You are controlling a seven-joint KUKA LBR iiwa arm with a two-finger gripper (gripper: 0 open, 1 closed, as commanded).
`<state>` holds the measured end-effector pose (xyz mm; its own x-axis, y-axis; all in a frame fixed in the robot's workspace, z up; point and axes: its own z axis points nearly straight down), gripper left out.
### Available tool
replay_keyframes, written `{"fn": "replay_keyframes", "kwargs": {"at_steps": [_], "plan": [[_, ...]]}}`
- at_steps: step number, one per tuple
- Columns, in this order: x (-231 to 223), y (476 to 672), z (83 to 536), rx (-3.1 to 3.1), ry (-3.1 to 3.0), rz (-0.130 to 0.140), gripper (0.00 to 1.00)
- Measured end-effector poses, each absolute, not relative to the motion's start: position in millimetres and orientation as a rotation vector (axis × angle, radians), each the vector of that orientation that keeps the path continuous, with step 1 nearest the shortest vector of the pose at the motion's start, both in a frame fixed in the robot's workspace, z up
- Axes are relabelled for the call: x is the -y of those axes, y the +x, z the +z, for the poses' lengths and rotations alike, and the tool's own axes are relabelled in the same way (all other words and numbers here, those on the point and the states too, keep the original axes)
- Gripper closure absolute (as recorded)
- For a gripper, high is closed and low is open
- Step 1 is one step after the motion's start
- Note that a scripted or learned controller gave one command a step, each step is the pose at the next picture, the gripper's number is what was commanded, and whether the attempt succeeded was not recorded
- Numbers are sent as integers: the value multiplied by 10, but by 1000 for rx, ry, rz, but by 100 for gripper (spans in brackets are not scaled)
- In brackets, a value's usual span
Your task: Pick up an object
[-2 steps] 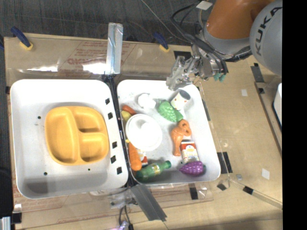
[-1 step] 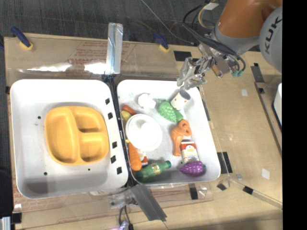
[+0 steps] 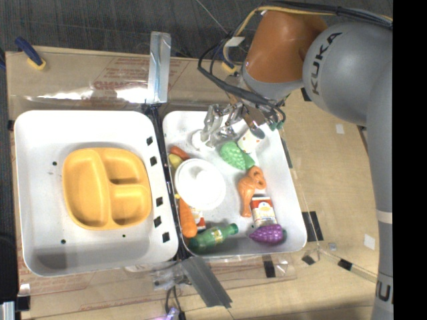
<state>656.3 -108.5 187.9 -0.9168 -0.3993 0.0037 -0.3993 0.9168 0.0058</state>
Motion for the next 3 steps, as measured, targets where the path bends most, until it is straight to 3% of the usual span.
{"fn": "replay_keyframes", "kwargs": {"at_steps": [1, 2, 3], "plan": [[997, 6586, 2682, 3102, 554, 5, 100], [511, 5989, 2657, 3092, 576, 0, 100], [1175, 6139, 2912, 2917, 1180, 5, 100]]}}
